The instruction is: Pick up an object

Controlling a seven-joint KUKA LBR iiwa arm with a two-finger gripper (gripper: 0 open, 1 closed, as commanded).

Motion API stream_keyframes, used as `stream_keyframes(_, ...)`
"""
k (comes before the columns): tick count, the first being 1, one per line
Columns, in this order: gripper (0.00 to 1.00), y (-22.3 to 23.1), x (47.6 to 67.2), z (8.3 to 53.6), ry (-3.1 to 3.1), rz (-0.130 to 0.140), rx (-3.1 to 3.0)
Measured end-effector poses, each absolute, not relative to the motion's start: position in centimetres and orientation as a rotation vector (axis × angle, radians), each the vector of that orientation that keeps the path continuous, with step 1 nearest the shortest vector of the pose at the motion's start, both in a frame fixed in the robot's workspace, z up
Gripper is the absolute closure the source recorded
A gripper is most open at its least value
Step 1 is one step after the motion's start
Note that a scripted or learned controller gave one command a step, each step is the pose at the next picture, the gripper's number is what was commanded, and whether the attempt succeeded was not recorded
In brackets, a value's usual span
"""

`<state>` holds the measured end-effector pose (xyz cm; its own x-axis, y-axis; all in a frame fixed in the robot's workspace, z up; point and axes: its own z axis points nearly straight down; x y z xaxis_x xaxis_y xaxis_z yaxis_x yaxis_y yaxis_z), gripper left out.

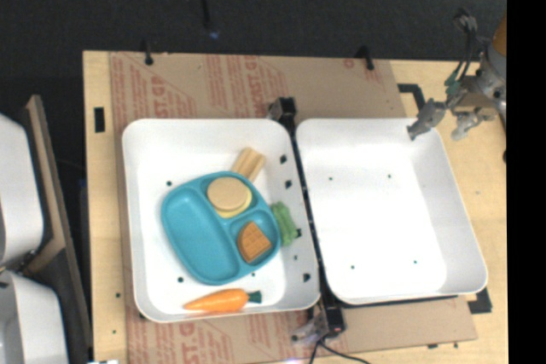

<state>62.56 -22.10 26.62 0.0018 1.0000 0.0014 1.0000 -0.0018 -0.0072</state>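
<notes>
Over the right bin's (pixel 444 268) far right corner, gripper (pixel 444 121) hangs with fingers spread, nothing between them. Left bin (pixel 141 183) holds a blue tray (pixel 198 243) carrying a round biscuit (pixel 230 194) and brown toast (pixel 254 241); carrot (pixel 220 300) lies just beside the tray, near the front wall.

The right bin (pixel 388 209) offers bare floor across its whole span. In the left bin (pixel 145 183), the blue tray (pixel 200 239) fills the middle, a carrot (pixel 223 300) lies along the near wall, a wooden block (pixel 248 162) and what may be a green piece (pixel 284 223) crowd the divider side; open floor remains along the far-left edge.
</notes>
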Motion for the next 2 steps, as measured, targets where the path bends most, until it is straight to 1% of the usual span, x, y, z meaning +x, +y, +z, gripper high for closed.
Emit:
stream_keyframes(1,0.0,-22.1,62.7,27.1,-2.222,-0.001,-2.223)
stream_keyframes(2,0.0,-22.3,62.1,22.8,-2.219,0.003,-2.221)
